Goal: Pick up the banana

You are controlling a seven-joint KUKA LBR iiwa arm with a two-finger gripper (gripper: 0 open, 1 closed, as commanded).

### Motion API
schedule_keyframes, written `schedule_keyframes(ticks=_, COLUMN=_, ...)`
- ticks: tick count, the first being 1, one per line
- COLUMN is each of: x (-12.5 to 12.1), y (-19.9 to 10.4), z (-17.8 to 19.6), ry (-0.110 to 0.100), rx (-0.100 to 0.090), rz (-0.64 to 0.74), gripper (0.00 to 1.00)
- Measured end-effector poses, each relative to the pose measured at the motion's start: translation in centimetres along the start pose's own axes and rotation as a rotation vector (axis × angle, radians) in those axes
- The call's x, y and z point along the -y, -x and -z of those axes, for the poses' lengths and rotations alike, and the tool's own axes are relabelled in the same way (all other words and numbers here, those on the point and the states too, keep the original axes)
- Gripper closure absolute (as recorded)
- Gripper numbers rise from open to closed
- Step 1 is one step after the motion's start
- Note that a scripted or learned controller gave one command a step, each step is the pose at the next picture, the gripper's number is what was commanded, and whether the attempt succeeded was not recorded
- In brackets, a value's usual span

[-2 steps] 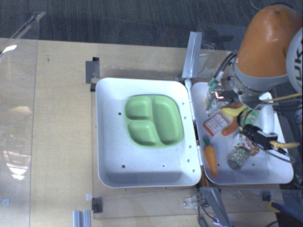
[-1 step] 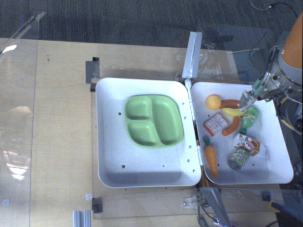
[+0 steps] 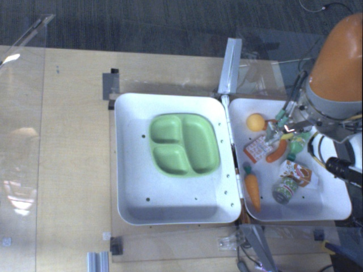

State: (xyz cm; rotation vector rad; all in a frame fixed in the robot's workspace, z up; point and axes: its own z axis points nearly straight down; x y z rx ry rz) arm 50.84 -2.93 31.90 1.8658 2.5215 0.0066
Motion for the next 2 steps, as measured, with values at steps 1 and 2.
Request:
schedule_keyframes(ticks=1, x=4.1, y=6.7, z=-1.6, ry=0.003, rx=0.003, rz=0.301, gripper=1.0)
schedule_keyframes(ticks=2, x=2.3, y=0.7, z=-5.5, ry=0.001, rx=0.001, rz=0.349, gripper=1.0)
